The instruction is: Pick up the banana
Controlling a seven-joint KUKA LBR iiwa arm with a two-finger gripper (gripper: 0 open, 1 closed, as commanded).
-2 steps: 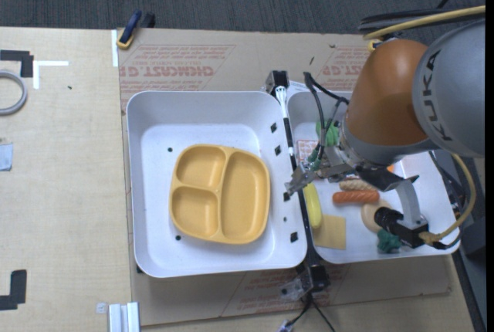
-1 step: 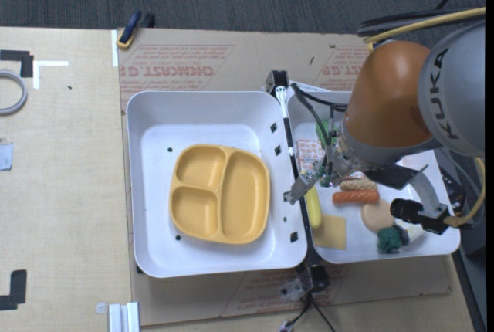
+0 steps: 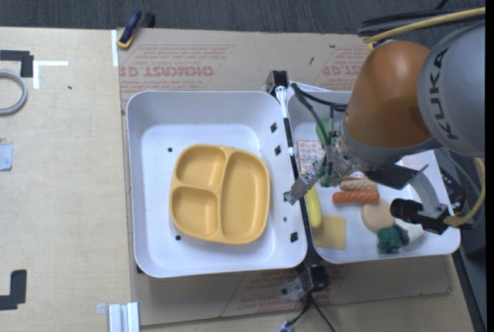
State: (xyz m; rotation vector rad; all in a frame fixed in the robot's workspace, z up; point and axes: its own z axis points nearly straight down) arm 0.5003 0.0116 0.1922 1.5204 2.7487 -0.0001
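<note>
Here I have the arm [image 3: 409, 103] low over the right bin [image 3: 432, 245], with the gripper [image 3: 328, 172] down near the banana [image 3: 312, 208].

The banana lies at the left edge of the right bin, close against the wall between the two bins, with a yellow cheese slice [image 3: 333, 232] just beside it. I see the gripper just above the banana's upper end, but I cannot tell how it is set or whether it touches the fruit. Near it lie a sausage [image 3: 356, 197], a tan round piece [image 3: 377, 216] and a green broccoli toy [image 3: 392, 239]. In the left bin [image 3: 147, 168] rests a yellow divided plate [image 3: 221, 194], well apart from the banana.
</note>
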